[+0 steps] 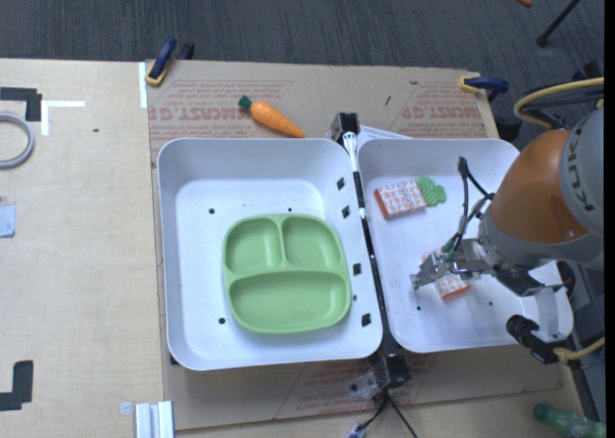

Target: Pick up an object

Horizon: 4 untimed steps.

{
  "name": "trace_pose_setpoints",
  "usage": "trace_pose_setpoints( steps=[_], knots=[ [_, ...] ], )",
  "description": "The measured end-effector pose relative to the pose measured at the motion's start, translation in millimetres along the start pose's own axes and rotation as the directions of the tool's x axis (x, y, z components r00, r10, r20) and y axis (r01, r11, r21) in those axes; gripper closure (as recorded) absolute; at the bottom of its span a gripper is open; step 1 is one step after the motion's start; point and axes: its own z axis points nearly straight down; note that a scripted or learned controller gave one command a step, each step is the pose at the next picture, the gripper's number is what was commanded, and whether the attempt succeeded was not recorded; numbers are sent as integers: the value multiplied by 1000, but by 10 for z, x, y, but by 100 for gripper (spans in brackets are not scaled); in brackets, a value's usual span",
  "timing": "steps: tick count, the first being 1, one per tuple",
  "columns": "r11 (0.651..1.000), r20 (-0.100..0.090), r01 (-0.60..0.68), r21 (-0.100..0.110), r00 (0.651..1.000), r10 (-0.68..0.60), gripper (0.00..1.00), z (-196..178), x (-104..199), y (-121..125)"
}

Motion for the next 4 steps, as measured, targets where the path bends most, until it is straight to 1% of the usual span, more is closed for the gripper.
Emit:
trace_pose_setpoints(
  steps=[1,2,3,4],
  knots=[
    [1000,1,-1,-5,1000,1,100,-104,-9,22],
    [1000,1,-1,-4,1000,1,0,-104,-8,22],
    [1000,2,-2,-6,1000,2,100,-199,-15,31],
    [1000,2,-3,-6,1000,3,0,-199,-14,31]
  ],
)
